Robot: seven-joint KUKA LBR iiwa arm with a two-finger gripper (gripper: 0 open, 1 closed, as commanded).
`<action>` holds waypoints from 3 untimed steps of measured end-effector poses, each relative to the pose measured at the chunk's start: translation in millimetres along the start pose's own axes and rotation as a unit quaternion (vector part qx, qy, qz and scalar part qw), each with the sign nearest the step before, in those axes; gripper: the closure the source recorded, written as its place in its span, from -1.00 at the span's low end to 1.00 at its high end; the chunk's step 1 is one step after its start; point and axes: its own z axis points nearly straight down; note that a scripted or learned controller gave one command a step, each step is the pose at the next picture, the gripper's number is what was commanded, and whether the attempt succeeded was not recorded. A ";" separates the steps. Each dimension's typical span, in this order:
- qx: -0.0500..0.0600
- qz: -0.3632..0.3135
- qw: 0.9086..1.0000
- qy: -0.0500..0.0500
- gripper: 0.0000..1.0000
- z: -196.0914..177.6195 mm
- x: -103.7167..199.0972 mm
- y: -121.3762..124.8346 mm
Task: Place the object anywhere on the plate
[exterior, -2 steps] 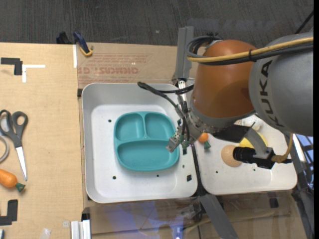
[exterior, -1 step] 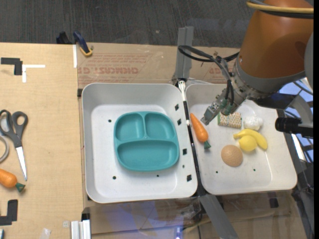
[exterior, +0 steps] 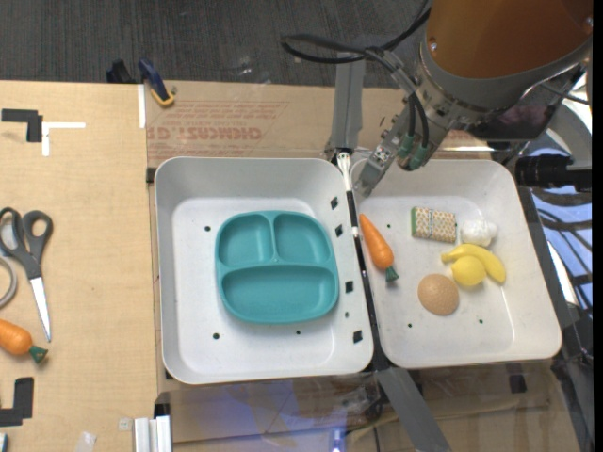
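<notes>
A teal three-compartment plate (exterior: 278, 266) lies in the left bin (exterior: 179, 281) with nothing on it. In the right bin (exterior: 509, 332) lie an orange carrot (exterior: 377, 243) by the dividing wall, a patterned block (exterior: 433, 222), a small white object (exterior: 478, 231), a yellow banana-like toy (exterior: 474, 265) and a tan egg-shaped object (exterior: 438, 293). My gripper (exterior: 400, 149) hangs above the right bin's back left corner, behind the carrot and apart from every object. The arm's orange band fills the top right.
On the bench left of the bins lie scissors (exterior: 28, 252) and a second carrot (exterior: 14, 337). A blue and yellow clamp (exterior: 155, 83) sits behind the left bin. Cables run along the right edge.
</notes>
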 end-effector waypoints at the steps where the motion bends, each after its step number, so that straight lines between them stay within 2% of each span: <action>1: 0.001 -0.007 1.000 0.001 1.00 75.4 12.3 -16.8; 2: 0.001 -0.008 1.000 0.001 -1.00 75.3 12.3 -16.8; 3: 0.001 -0.008 1.000 0.001 -1.00 75.3 12.3 -16.8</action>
